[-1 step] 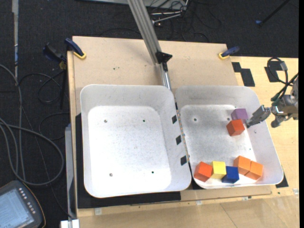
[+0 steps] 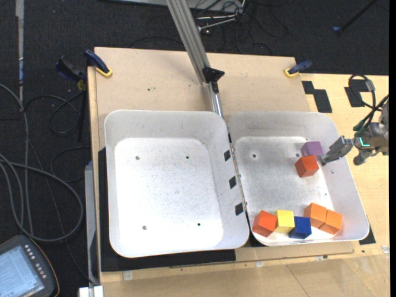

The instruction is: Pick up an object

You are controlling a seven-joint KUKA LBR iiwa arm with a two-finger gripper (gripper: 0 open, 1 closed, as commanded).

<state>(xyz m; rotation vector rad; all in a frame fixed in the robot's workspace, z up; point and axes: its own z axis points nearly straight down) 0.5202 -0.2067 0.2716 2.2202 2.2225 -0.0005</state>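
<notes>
Reaching from the right bin's far side, I see the gripper beside a purple cube and orange cube; whether the jaws are spread, I cannot tell.

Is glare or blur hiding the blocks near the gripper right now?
Camera view: lighting is even, no strong glare on the right bin; the purple block and orange block read clearly; the gripper is dark and slightly soft, so its tips blend together.

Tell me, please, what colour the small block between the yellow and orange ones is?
Blue: the small blue block, clearest in the camera view.
</notes>
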